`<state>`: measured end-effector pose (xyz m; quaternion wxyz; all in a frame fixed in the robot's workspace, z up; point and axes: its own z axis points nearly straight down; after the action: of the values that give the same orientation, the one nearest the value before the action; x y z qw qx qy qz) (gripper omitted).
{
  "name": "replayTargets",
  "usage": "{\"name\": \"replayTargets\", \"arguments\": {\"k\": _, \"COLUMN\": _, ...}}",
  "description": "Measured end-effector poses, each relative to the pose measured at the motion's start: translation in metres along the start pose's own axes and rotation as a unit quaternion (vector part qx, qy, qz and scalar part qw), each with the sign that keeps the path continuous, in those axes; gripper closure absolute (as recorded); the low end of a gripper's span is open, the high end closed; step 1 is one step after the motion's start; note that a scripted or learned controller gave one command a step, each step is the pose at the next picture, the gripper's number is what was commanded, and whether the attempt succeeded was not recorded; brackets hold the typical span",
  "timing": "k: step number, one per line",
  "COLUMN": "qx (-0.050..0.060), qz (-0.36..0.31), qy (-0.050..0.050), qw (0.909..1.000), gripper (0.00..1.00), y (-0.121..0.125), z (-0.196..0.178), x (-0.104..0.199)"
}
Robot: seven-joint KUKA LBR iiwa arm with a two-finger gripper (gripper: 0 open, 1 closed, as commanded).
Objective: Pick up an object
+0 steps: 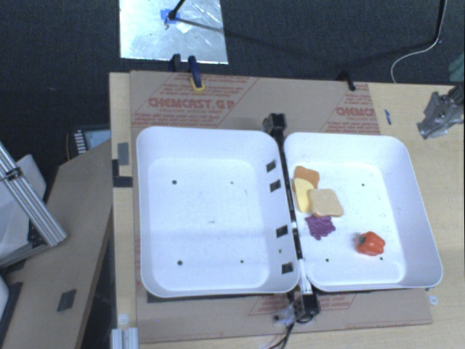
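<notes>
The right bin [407, 195] holds several small toy foods near its left wall. An orange piece [306, 175] lies farthest back, with a yellow piece [301, 193] just below it. A tan bread slice [325, 203] overlaps the yellow one, and a purple cluster [320, 226] sits in front of it. A red pepper [370, 243] lies apart, toward the front right. My gripper [438, 117] hangs at the far right edge of the view, above and behind the right bin's back corner, well away from all the pieces.
The left bin [145, 195] sits beside the right one, joined along a black clipped seam [283, 209]. Both rest on a cardboard sheet [240, 100]. A foil square [173, 20] lies beyond the bench's back edge, and a cable [418, 49] loops at the back right.
</notes>
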<state>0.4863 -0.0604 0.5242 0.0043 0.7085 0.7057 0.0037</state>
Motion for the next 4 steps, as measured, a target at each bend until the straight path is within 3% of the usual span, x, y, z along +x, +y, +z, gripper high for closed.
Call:
{"name": "replayTargets", "arguments": {"k": 1, "qx": 0.007, "qz": -0.007, "qy": 0.001, "qw": 0.9999, "gripper": 1.0, "y": 0.007, "z": 0.071, "x": 0.073}}
{"name": "replayTargets", "arguments": {"k": 2, "qx": 0.004, "qz": -0.008, "qy": 0.002, "qw": 1.0, "gripper": 1.0, "y": 0.007, "z": 0.061, "x": 0.144}}
{"name": "replayTargets", "arguments": {"k": 3, "qx": 0.0, "qz": -0.005, "qy": 0.002, "qw": 1.0, "gripper": 1.0, "y": 0.0, "z": -0.015, "x": 0.165}}
{"name": "replayTargets", "arguments": {"k": 4, "qx": 0.005, "qz": -0.007, "qy": 0.001, "qw": 1.0, "gripper": 1.0, "y": 0.016, "z": -0.01, "x": 0.228}}
